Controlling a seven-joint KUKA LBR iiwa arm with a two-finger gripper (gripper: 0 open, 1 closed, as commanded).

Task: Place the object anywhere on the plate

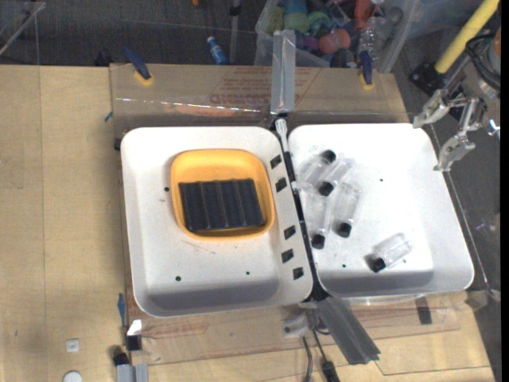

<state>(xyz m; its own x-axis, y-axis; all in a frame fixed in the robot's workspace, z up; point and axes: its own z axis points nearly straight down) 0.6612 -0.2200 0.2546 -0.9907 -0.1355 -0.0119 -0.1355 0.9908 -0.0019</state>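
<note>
Vials (343,205) of clear plastic with black caps lie in the right bin (413,146), below and left of the gripper (457,134), which hangs at the bin's far right edge; whether it is spread I cannot tell. No vial is picked up yet, and the yellow plate (219,161) in the left bin (147,213), far left of the gripper, carries only a dark ribbed insert (220,204).

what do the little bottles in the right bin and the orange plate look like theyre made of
The small bottles look like clear plastic or glass, since the white bin shows through their bodies, with dark matte caps. The orange plate looks like smooth molded plastic with a soft sheen on its rim; the dark ribbed insert in it could be rubber or plastic.
</note>
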